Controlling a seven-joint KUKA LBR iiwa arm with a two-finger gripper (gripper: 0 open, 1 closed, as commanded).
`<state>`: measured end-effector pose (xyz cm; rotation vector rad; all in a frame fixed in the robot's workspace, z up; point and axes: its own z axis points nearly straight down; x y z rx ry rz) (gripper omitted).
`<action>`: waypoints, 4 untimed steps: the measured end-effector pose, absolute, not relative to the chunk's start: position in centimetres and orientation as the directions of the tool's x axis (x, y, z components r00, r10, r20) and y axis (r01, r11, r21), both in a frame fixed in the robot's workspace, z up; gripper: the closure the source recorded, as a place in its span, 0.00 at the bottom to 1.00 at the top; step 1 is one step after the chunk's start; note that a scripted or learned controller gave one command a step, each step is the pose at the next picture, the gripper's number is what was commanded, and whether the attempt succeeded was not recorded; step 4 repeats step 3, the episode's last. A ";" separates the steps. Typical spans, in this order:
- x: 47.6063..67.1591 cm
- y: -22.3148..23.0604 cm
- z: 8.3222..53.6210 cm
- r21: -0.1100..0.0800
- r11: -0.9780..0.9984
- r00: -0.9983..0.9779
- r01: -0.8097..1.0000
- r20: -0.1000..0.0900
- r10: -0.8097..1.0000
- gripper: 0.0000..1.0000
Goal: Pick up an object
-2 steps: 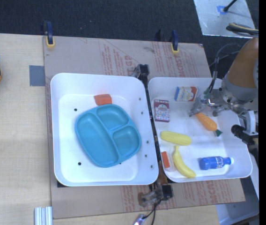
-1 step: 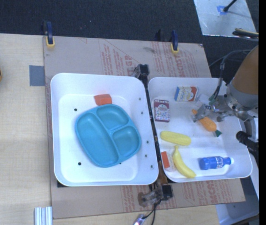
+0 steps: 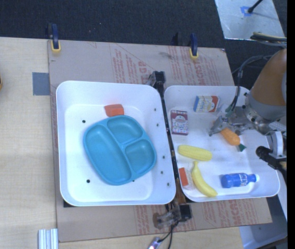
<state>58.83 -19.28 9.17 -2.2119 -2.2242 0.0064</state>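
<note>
left bin (image 3: 67,139) holds a blue divided plate (image 3: 119,149) with a small orange block (image 3: 114,110) just behind it. right bin (image 3: 272,191) carries a red-and-white box (image 3: 179,122), corn cob (image 3: 195,152), banana (image 3: 202,180), small carton (image 3: 206,104), blue bottle (image 3: 237,180) and an orange carrot-like piece (image 3: 231,137). the gripper (image 3: 227,124) is low over that orange piece, touching or just above it; cannot tell whether it is clenched or released, so the pick looks at the approach-or-grasp stage, with the lift not yet done.
</note>
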 end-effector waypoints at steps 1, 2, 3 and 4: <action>58.8 -19.4 10.2 -0.009 0.008 -0.008 1.000 0.000 1.000 1.00; 65.0 -14.8 9.1 -0.008 0.004 -0.004 1.000 0.000 1.000 1.00; 61.7 -10.3 14.0 -0.004 0.007 -0.007 1.000 -0.001 1.000 1.00; 61.7 -10.3 14.0 -0.004 0.007 -0.007 1.000 -0.001 1.000 1.00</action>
